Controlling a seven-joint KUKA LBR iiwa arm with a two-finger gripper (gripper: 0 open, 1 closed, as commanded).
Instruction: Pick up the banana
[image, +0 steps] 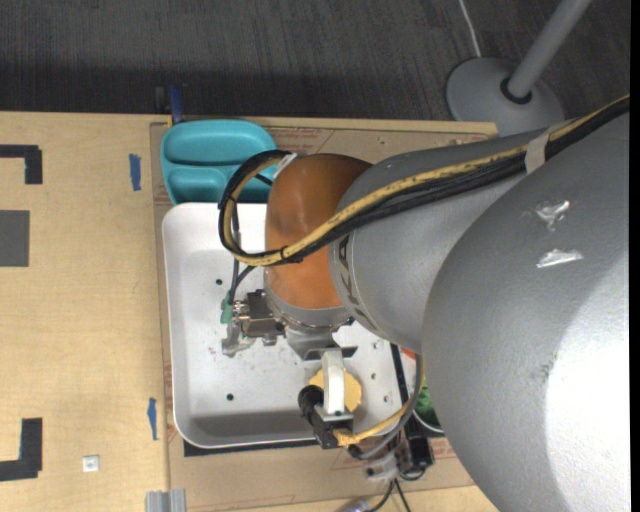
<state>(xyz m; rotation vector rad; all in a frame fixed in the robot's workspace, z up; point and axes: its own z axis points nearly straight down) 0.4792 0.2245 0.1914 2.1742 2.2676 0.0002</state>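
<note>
Camera view: metal two-finger gripper (238, 335) low over the floor of the shallow white plastic bin (190, 280), in its left half; cannot tell whether clenched or released. Cannot place the banana, probably hidden beneath the bulky grey arm (520, 300), so no bearing or long axis to judge from the gripper. Counted: one white bin, one teal moulded plastic tray (205, 160) just beside its upper rim, one gripper, one arm.
</note>
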